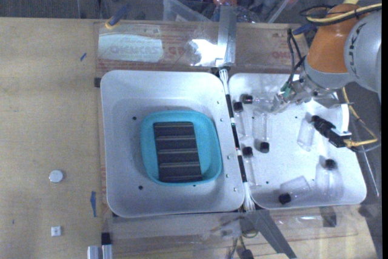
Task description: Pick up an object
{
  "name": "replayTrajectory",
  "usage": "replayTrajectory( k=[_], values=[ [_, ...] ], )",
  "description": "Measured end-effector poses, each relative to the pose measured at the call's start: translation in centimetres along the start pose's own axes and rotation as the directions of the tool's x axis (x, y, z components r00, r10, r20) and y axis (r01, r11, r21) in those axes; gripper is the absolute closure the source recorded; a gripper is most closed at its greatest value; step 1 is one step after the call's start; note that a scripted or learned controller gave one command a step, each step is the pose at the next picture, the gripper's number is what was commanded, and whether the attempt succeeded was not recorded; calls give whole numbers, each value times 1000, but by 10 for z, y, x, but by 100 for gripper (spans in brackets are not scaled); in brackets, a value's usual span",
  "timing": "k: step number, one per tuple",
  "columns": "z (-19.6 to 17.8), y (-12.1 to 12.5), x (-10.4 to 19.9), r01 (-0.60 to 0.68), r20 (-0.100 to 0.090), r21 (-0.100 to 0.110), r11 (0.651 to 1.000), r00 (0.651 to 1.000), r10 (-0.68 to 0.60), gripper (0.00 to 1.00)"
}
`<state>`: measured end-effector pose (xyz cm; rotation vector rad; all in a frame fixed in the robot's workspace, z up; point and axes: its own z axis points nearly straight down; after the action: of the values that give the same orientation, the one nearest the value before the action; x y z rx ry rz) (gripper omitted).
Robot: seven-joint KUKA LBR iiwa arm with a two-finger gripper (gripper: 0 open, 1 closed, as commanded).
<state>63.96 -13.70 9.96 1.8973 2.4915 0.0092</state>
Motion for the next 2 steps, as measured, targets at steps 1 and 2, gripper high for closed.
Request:
replayTrajectory(
  k=[1,2],
  values=[
    [-86,40,62,-96,-2,8,995,995,96,100],
    [-61,18,-36,130,0,5,992,992,-130,100]
  ],
)
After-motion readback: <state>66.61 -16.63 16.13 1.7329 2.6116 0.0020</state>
